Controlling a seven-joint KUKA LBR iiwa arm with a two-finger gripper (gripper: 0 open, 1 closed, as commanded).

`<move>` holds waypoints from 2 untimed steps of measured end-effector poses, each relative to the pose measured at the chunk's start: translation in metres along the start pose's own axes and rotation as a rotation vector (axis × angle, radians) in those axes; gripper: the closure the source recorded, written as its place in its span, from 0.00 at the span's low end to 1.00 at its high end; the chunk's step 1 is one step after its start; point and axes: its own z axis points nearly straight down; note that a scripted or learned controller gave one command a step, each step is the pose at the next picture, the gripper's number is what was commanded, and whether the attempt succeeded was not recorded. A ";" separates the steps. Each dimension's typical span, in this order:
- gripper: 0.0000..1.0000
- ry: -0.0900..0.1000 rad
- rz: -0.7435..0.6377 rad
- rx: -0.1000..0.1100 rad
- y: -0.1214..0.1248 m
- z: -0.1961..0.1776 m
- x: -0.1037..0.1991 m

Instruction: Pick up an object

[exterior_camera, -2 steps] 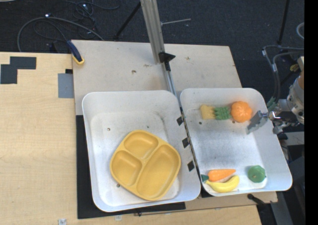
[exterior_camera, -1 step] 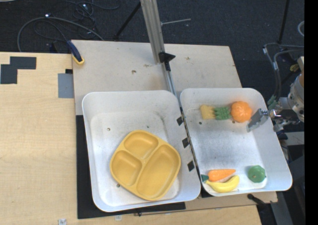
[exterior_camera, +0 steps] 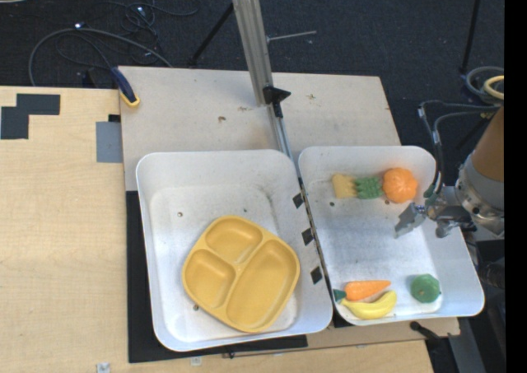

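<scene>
The right bin (exterior_camera: pixel 370 235) holds an orange fruit (exterior_camera: pixel 400 184) at its far side, with a yellow and green corn cob (exterior_camera: pixel 356 187) just left of it. Along the near edge lie a carrot (exterior_camera: pixel 366 289), a banana (exterior_camera: pixel 371 306) and a round green piece (exterior_camera: pixel 425 287). My gripper (exterior_camera: pixel 426 223) hangs over the bin's right side, just below and right of the orange fruit. Its grey fingers (exterior_camera: pixel 406 221) are spread open with nothing between them.
The left bin (exterior_camera: pixel 165 198) holds a yellow divided plate (exterior_camera: pixel 240 272). A metal post (exterior_camera: pixel 255 42) rises behind the bins, above the divider between them. Cables lie on the dark floor beyond the bench.
</scene>
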 end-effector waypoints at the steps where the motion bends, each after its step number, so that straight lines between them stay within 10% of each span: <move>1: 0.00 0.000 0.000 0.000 0.003 0.064 -0.001; 2: 0.00 -0.001 0.002 -0.007 0.004 0.114 -0.001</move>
